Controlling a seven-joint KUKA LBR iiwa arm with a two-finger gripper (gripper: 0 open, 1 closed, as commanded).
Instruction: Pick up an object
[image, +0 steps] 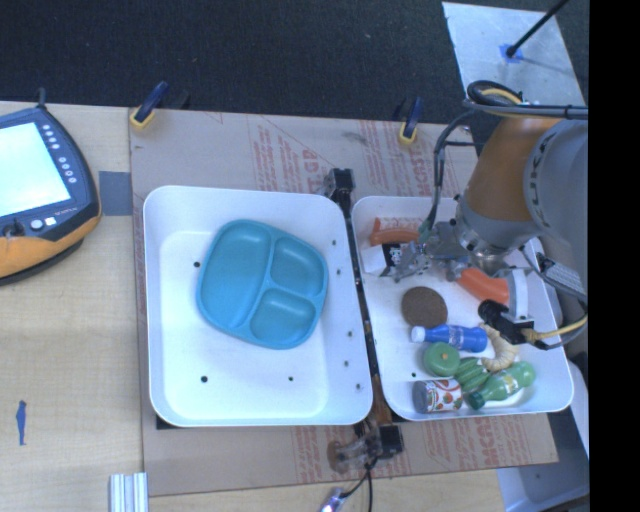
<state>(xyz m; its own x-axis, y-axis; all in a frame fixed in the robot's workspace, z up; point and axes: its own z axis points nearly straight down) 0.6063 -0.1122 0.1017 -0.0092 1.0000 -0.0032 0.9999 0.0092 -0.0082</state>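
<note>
Brown disc (425, 304) beside blue bottle (452, 337), green bottles (497, 382), can (438, 396).

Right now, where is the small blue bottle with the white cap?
The blue bottle lies on its side in the right bin, just below the brown disc and above the green round piece.

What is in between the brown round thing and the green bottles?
In the camera view, a small blue and white bottle lies on its side between the brown disc and the green bottles.
</note>
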